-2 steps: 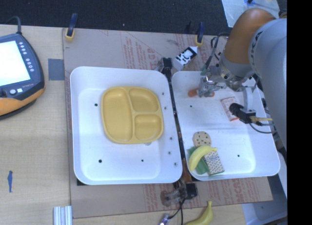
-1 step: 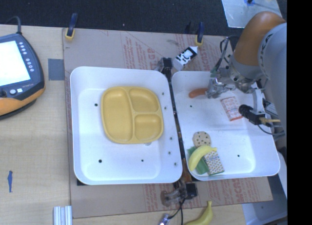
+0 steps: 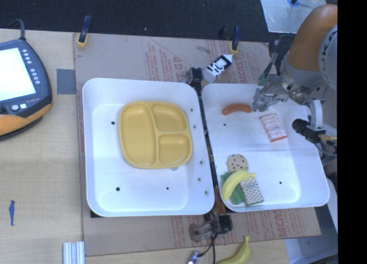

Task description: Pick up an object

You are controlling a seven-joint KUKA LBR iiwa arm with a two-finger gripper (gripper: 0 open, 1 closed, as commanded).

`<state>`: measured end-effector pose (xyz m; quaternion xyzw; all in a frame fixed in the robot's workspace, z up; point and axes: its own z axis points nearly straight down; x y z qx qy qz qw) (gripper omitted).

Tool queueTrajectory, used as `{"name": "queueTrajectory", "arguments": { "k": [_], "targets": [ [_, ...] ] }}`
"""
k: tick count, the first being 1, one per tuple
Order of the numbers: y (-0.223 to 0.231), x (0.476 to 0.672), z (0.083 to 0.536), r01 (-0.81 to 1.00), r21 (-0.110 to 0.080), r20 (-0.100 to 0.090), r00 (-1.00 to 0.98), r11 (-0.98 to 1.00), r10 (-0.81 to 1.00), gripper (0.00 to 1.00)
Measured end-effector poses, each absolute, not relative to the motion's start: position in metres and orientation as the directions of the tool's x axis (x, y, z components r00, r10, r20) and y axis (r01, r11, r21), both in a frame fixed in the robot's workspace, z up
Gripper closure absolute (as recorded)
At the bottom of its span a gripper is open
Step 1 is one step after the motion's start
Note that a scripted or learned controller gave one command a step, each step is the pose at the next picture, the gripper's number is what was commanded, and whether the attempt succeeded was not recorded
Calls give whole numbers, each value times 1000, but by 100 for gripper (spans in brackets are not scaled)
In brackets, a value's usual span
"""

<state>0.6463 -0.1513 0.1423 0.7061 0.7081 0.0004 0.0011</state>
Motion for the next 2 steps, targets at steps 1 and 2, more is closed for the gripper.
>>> {"name": "queueTrajectory", "arguments": {
  "k": [1,2],
  "targets": [
    [-211,656,129,1000,-1,0,-2,2,1000,0],
    [-177,646,95,1000,2,0,-5,5,1000,0]
  ]
}}
